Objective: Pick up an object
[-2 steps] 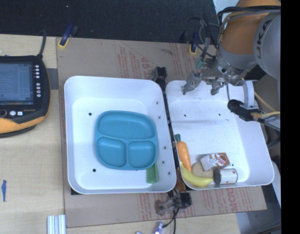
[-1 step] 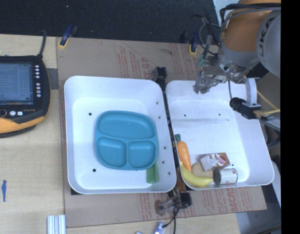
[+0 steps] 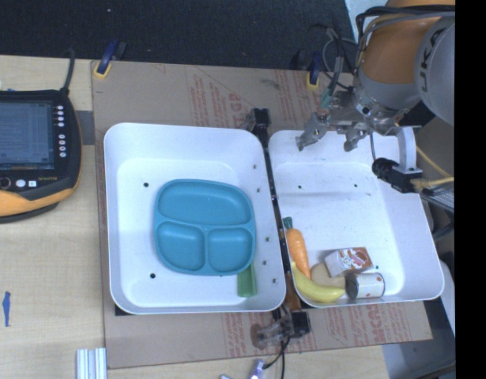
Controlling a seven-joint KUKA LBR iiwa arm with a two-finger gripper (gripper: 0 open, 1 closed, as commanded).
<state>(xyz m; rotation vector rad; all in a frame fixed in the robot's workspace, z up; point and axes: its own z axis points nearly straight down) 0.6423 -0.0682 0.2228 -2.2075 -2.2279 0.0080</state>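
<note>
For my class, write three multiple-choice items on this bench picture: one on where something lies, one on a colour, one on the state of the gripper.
1. Where does the banana lie?
A. In the left bin
B. In the right bin, near its front edge
C. On the bench outside the bins

2. What colour is the divided plate in the left bin?
A. Red
B. Yellow
C. Blue

3. How does the gripper stand?
A. Above the right bin's far edge, gripping nothing
B. Closed on the carrot
C. Resting on the plate

Answers: 1 B, the banana lies beside the carrot at that bin's front. 2 C, the plate is plainly blue. 3 A, its fingers are spread with nothing between them.
</note>
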